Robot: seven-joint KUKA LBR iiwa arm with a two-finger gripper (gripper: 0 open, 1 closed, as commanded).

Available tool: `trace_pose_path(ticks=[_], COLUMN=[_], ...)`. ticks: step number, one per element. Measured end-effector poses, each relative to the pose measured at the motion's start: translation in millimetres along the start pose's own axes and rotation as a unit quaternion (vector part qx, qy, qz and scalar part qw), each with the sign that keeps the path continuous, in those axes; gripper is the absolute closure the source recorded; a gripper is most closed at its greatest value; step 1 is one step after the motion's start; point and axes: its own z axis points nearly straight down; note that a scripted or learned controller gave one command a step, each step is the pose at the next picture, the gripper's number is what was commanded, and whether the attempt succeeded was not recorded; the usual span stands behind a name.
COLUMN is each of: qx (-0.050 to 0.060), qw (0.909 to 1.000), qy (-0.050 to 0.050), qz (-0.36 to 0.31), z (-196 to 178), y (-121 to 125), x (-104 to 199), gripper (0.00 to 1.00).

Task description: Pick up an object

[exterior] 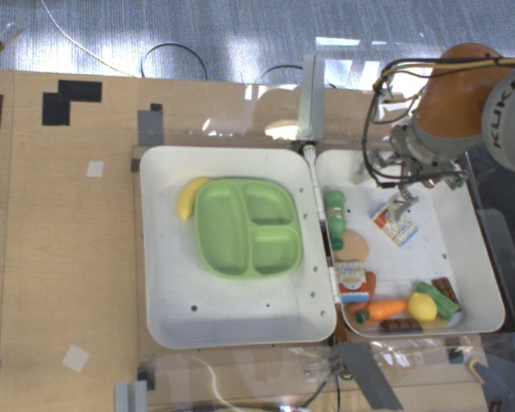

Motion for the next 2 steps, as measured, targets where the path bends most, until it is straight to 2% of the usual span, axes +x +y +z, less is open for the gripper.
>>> trace_pose_path(ticks=[1,2], qx=[-0.001,0.0], qw=[0.9971,0.9965], qy=[0.004,-0.002], qz=[0.076,0.084], z=[0,-2], y=[34,58], x=[-22,22], gripper=[0.0,0.0])
